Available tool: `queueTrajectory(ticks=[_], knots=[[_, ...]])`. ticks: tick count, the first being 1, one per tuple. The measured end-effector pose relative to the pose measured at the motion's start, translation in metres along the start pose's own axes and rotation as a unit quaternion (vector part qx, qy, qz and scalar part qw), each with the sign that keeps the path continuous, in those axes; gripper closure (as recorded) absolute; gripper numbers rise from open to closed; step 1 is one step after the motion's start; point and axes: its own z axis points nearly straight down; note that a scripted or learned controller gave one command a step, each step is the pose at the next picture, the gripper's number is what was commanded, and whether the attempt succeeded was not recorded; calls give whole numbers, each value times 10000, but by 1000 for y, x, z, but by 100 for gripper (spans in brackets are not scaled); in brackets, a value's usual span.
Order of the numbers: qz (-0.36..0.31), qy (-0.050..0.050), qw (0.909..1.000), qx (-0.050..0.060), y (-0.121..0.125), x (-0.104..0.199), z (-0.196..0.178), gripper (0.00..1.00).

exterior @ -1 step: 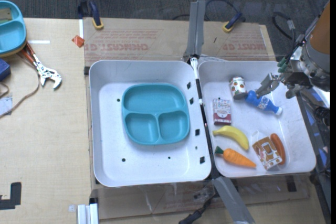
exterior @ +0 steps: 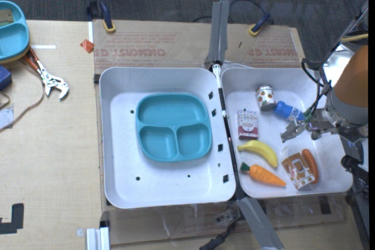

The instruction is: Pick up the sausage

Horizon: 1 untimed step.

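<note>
Camera view: sausage (exterior: 310,164) half hidden behind packet (exterior: 297,171).

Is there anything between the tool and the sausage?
In the camera view, only bare white bin floor lies between the tool and the sausage.

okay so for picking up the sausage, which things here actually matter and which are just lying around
Matter: sausage, gripper, right bin.

Lying around: banana, carrot, red packet, small can, blue object, teal tray in the left bin, wrench.
</note>
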Motion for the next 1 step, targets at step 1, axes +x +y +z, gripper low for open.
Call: queueTrajectory(ticks=[1], knots=[[286, -8, 9996, -52, -36, -25, 49, 0]])
